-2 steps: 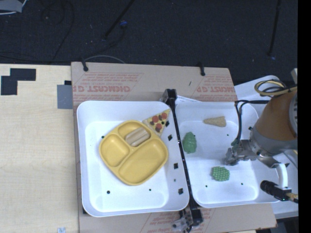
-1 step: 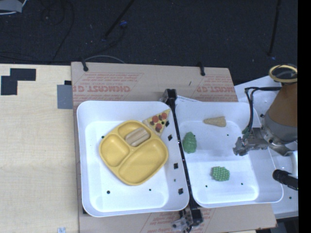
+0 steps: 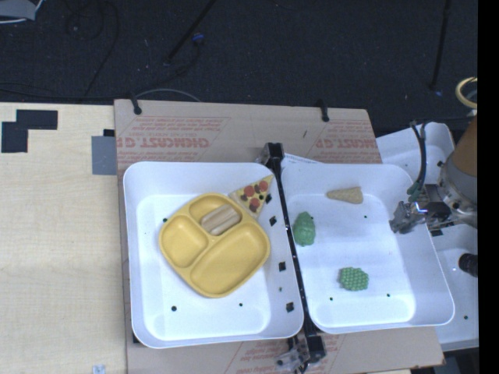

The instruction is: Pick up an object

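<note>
- Camera view looks down at a slant on two shallow white bins set side by side on the worktop point(image 3: 54, 232), over a sheet of printed cardboard point(image 3: 234, 135).
- Left bin point(image 3: 144, 302): holds a yellow divided plate point(image 3: 214, 245), turned at an angle. A tan, roll-shaped item point(image 3: 221, 220) lies in one of its upper compartments.
- A pizza-slice toy point(image 3: 255, 194) rests at the plate's upper right edge, near the divider between the bins.
- Right bin point(image 3: 382, 302): holds three loose items, well apart from one another.
- A green leafy piece point(image 3: 303, 229) lies close to the bin's left wall.
- A green bumpy piece point(image 3: 353, 278) lies lower, near the middle of the floor.
- A tan wedge point(image 3: 345, 195) lies near the far wall.
- Gripper point(image 3: 407, 218): sits over the right rim of the right bin, reaching in from the right.
- Jaws: state cannot be told; the metal parts are small and dark against the rim. Nothing is seen between them.
- None of the items touches the gripper.
</note>
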You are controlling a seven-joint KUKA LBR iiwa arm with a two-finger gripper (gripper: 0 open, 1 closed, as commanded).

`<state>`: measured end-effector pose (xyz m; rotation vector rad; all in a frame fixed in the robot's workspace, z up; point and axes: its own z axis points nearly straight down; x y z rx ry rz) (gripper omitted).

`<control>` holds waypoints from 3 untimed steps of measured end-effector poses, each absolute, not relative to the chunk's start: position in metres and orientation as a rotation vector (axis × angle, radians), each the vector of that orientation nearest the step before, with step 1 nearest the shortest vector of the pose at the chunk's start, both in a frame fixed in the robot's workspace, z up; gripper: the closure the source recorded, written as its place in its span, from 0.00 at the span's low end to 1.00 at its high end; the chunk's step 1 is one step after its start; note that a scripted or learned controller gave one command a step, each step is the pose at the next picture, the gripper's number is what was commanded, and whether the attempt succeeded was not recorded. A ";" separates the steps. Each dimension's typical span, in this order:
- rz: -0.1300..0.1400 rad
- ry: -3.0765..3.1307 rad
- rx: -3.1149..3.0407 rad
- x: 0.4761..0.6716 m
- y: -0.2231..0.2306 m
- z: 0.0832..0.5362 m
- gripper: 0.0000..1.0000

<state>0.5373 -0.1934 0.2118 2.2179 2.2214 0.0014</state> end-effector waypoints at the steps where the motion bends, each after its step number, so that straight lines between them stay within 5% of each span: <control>1: 0.001 2.223 2.218 0.538 -0.194 0.250 1.00; 3: -0.002 2.227 2.221 0.557 -0.097 0.232 1.00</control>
